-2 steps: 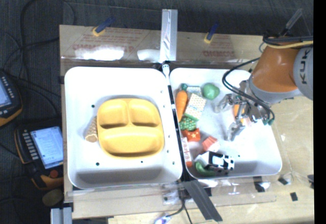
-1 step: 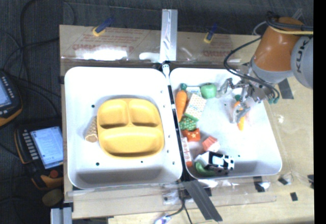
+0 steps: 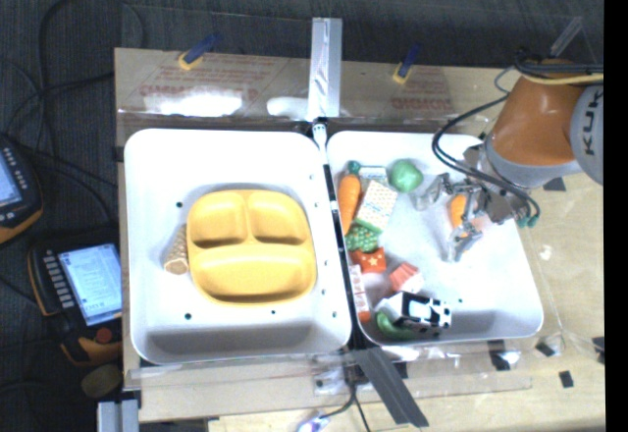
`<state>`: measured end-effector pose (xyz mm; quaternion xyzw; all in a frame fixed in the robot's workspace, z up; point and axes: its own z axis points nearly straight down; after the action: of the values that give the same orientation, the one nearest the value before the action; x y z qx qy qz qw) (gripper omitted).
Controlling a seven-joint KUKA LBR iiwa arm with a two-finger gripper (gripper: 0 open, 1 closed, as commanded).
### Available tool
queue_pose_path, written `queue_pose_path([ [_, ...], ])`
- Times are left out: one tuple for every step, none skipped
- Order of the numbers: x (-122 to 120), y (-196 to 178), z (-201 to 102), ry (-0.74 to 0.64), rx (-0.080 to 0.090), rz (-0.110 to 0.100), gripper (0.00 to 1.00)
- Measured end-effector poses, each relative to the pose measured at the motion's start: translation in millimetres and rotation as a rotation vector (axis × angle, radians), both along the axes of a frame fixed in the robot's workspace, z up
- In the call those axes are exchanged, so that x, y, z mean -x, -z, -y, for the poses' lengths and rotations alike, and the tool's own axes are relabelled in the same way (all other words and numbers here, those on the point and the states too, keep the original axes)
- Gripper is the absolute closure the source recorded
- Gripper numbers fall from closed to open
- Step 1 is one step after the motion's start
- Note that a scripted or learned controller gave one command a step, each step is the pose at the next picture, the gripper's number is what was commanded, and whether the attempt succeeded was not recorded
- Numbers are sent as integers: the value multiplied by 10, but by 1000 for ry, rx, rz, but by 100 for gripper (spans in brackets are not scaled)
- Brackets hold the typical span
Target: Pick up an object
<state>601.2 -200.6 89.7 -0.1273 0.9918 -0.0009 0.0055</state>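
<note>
Plenty to choose from: sorting through a crowd of small toys in the right bin [image 3: 531, 320], at right centre of the frame. Hovering low over that bin's right half with the gripper [image 3: 459, 220], right beside a small orange piece [image 3: 456, 206]. Not managing to tell whether the pincer is released, clenched or grasping that piece, since the metal and cables are blurring together there. Treating the orange piece as the likeliest target, while keeping the carrot [image 3: 348, 196], the green ball [image 3: 405, 174] and the black-and-white cow [image 3: 425, 312] as alternatives further left and lower in the bin.

Expecting light, stiff plastic, probably smooth and a little slippery, and not fragile. Favouring a pinch across the narrow middle. Avoiding rounded ends, as those are likely to squirt out.

Working on a hard, glossy white floor, so probably sliding rather than gripping under a nudge. Enjoying bare floor around the orange piece, well apart from the tight cluster along the bin's left wall. Leaving the left bin [image 3: 147, 322] and its yellow plate [image 3: 250, 243] alone, and staying off the wooden bench [image 3: 579, 322].
</note>
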Motion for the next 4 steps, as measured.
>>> queue_pose_path([
  [-52,-3,-188,-30,5,2,0],
  [-118,2,-146,21,-2,-1,0],
  [46,-5,-253,37,1,3,0],
  [735,-12,179,-56,6,1,0],
])
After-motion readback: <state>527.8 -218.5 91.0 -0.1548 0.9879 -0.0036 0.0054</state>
